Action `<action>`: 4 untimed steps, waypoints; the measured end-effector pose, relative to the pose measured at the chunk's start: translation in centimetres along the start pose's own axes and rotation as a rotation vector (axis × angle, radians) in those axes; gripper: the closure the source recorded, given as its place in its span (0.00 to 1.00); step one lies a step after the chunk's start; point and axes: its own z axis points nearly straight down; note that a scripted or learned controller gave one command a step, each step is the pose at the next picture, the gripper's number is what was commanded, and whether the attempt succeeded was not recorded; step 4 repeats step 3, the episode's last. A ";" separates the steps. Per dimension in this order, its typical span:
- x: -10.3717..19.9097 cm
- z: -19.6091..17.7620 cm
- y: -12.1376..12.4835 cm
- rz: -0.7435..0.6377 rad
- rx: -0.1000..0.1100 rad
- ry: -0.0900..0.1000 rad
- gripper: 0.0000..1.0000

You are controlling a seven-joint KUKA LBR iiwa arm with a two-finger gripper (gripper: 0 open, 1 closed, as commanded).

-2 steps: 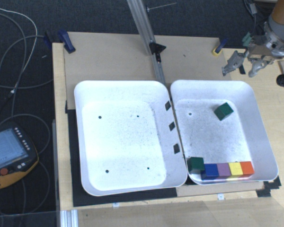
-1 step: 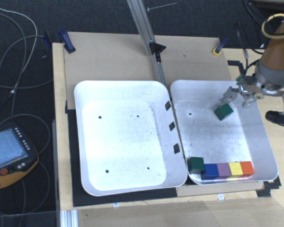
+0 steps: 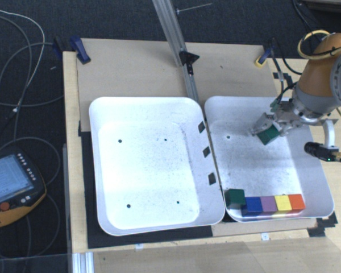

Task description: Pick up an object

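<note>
Two shallow white bins are seen side by side on the bench — the left bin (image 3: pixel 148 164) and the right bin (image 3: pixel 273 164). Six blocks are counted in all. Five are lined up along the near wall of the right bin: one dark green block (image 3: pixel 235 197), one blue block (image 3: pixel 252 205), one purple block (image 3: pixel 269 203), one yellow block (image 3: pixel 282 202) and one orange block (image 3: pixel 296 201), each touching its neighbour. The sixth, a teal-green block (image 3: pixel 267 134), is seen tilted at the tip of the gripper (image 3: pixel 269 128) over the far part of the right bin — the fingers are closed against it, so it appears gripped. One handheld control pendant (image 3: pixel 8 189) lies on the floor, left of the bench.
</note>
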 end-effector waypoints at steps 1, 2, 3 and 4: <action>0.0 -1.4 0.2 0.000 -0.007 -0.001 1.00; 7.7 -0.3 2.3 -0.007 -0.006 0.001 1.00; 14.8 -10.8 3.2 -0.005 -0.012 0.001 1.00; 14.8 -10.8 3.2 -0.005 -0.012 0.001 1.00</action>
